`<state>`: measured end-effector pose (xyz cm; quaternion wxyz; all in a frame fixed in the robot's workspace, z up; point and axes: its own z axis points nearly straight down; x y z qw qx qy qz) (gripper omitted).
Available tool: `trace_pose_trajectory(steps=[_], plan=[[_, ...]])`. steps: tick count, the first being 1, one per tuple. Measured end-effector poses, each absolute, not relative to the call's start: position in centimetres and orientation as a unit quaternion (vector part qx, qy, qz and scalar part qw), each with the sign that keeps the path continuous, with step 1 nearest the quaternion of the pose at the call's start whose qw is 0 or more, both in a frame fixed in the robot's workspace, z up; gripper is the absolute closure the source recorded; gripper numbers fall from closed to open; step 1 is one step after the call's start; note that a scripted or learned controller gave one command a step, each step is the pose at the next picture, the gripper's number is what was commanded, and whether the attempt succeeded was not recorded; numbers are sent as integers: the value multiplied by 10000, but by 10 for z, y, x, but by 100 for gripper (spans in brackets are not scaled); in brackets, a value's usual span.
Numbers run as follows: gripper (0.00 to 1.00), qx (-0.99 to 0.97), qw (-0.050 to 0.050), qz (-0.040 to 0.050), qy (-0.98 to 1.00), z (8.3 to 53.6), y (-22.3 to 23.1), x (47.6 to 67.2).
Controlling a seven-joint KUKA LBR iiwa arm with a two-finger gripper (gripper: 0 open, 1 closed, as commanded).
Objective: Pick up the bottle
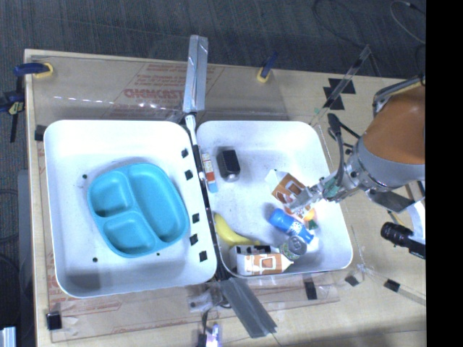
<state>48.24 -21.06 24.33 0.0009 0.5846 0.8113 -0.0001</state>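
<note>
- The blue plastic bottle with a white label [287, 221] lies on its side on the floor of the right-hand shallow white bin [311, 137], toward that bin's near right corner; it does not look lifted.
- Other things crowd it: an orange-and-white carton [289, 189] just behind it, a round metal can end [293, 247] just in front, a yellow banana [230, 231] to its left, and a flat white-and-orange box [262, 261] against the bin's near wall.
- A black rectangular block [228, 163] and a thin tube with red and blue marks [208, 170] sit well apart from the bottle, near the divider between the bins.
- The grey arm's gripper [312, 196] is low inside the right bin, just above and to the right of the bottle, at or over the edge of the orange-and-white carton.
- Whether the fingers are apart or together cannot be told; the tip is small and merges with the clutter.
- Nothing is visibly between them, so the grasp looks not yet made.
- Judged from this, the approach is largely done; closing on the bottle and raising it clear of the bin are left.
- The neighbouring carton could get caught instead of the bottle.
- The left bin holds a turquoise divided plastic tray [137, 208], apart from the work.
</note>
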Motion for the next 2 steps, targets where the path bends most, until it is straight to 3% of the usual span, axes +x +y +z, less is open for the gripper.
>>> trace_pose_trajectory(steps=[1, 2], plan=[[0, 5845, 8, -1, 8114, 243, -211, 482], [0, 5689, 56, 26, 8224, 116, -207, 498]])
